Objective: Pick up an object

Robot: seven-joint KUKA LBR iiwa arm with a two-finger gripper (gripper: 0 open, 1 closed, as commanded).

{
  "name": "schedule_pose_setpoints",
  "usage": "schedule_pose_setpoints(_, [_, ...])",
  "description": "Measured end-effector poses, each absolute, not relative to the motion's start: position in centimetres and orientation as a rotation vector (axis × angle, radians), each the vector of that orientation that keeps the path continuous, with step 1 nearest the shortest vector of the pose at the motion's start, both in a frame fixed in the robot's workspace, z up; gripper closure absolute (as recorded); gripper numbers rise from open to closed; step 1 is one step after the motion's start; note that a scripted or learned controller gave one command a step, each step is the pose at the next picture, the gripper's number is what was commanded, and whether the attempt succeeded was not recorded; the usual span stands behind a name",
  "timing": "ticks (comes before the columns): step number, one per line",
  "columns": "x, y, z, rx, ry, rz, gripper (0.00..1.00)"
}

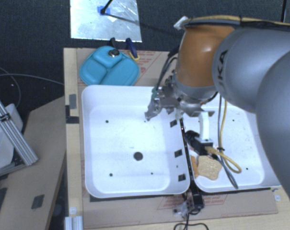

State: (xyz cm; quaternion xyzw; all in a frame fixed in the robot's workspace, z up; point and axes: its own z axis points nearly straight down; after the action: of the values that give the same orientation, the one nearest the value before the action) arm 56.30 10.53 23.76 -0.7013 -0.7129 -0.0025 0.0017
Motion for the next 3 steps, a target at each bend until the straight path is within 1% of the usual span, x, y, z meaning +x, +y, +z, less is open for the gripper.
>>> schedule_pose_setpoints(1, [51.0, 11.3, 11.6, -2.213, -2.217, 0.016, 0.0])
schedule_pose_setpoints(2, [58.4, 8.6, 18.9, -2.229, -2.227, -0.014, 0.0])
schedule_pose_setpoints(3, [50.5, 7.9, 18.4, -2.22, -2.218, 0.005, 0.0])
